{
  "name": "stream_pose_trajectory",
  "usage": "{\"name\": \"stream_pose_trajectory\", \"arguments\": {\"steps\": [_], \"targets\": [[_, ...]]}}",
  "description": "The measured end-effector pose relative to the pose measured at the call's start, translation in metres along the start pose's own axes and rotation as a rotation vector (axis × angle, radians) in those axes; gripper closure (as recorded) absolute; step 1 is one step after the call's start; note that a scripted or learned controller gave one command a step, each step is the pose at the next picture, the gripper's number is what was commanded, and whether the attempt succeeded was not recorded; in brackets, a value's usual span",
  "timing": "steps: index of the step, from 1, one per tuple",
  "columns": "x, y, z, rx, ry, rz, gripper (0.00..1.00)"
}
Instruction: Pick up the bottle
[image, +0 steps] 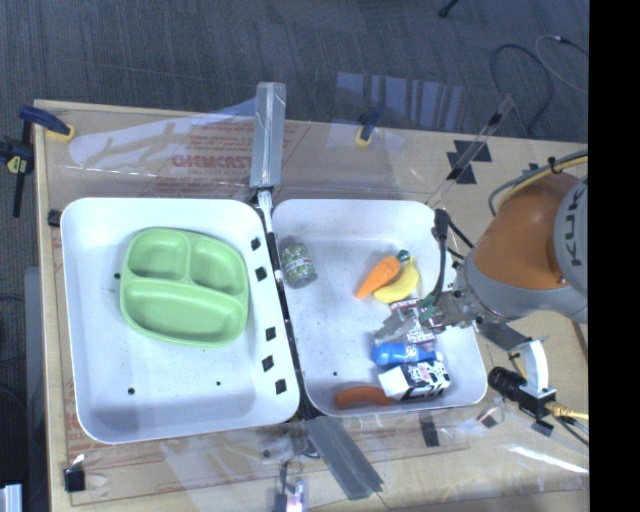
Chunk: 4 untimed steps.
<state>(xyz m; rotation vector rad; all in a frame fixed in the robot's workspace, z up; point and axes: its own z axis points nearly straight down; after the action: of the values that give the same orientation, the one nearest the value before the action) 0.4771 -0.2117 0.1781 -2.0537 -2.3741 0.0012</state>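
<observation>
The blue bottle (404, 352) lies on its side in the right bin (330, 330), near the bin's front right. My gripper (411, 322) hovers right over the bottle's far edge, reaching in from the right below the orange-banded wrist (520, 250). Whether it touches the bottle is unclear from this angle.
A black-and-white carton (418, 379) and a brown sausage (360, 397) lie just in front of the bottle. A carrot (377, 277) and a banana (401, 284) sit behind the gripper. A small speckled jar (297, 262) rests at the bin's left. A green divided plate (185, 285) lies in the left bin (90, 380).
</observation>
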Motion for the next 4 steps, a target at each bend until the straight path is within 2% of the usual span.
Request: {"name": "stream_pose_trajectory", "arguments": {"steps": [1, 2, 3, 4], "targets": [[0.0019, 0.0002, 0.0814, 0.001, 0.001, -0.129, 0.00], [0.0013, 0.0001, 0.0877, 0.001, 0.002, -0.123, 0.00], [0.0013, 0.0015, 0.0789, 0.001, 0.002, -0.128, 1.00], [0.0013, 0.0015, 0.0789, 0.000, 0.002, -0.128, 0.00]]}}
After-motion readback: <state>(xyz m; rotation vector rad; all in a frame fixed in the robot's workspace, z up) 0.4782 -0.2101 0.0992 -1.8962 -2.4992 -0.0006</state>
